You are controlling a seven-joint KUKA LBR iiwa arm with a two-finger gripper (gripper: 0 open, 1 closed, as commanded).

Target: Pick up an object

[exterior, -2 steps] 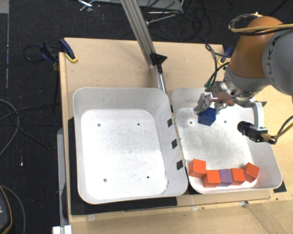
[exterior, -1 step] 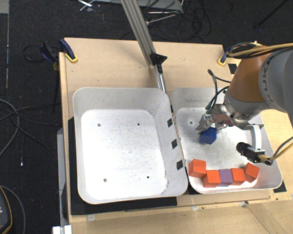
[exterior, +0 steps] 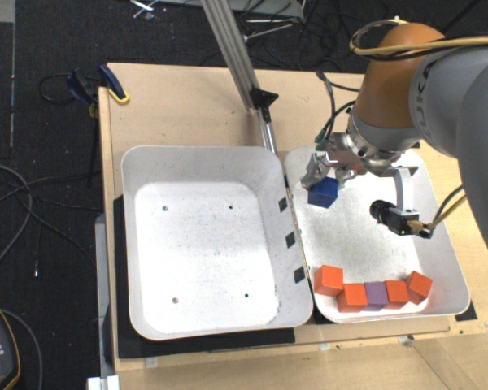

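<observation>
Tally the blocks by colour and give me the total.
Orange blocks: 4, in a row along the near edge of the right bin
Purple block: 1, within that row
Blue block: 1, between the fingers of the gripper
Total: 6

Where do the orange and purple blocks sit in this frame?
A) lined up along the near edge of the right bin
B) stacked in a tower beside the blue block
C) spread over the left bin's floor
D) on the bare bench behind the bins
A: the orange blocks and the purple block lie in a row against the near wall of the right bin, apart from the blue block farther back.
</observation>
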